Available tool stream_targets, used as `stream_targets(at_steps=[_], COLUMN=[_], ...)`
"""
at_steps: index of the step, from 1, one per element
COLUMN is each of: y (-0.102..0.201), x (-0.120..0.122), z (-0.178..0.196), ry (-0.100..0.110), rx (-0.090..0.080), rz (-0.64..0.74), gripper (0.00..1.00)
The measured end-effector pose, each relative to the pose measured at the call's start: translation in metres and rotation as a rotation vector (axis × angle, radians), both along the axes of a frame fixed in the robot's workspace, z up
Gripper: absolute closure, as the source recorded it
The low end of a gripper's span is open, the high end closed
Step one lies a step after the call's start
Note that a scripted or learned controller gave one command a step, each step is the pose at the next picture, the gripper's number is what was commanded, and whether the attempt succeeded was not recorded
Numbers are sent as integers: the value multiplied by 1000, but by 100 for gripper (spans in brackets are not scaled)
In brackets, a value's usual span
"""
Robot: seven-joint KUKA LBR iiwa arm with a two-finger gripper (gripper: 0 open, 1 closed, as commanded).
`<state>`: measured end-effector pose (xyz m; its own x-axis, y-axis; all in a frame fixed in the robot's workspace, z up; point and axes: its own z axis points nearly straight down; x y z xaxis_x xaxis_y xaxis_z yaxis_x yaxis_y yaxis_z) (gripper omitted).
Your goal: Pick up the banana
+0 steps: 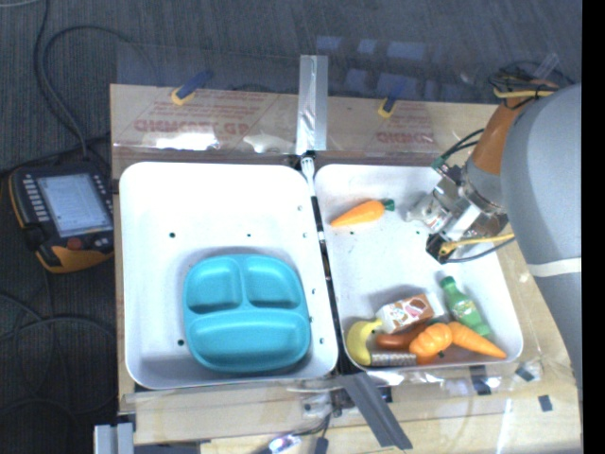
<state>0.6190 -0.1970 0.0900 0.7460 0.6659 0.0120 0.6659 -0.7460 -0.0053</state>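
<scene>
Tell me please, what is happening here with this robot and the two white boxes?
A grey robot arm reaches in from the right, and its gripper hangs over the upper right part of the right bin. It holds nothing between its fingers that I can see. The banana it should pick up lies at the bin's lower edge, beside a pile of other toy food. A single carrot lies near the top. The left bin holds a blue divided tray.
</scene>
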Motion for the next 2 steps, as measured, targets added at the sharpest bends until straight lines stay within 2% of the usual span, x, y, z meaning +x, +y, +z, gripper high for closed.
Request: stream_targets(at_steps=[1, 2], y=[-11, -26], x=[39, 37], z=[-1, 127], ry=[35, 11], rx=[1, -14], rz=[-313, -525], gripper=[0, 0])
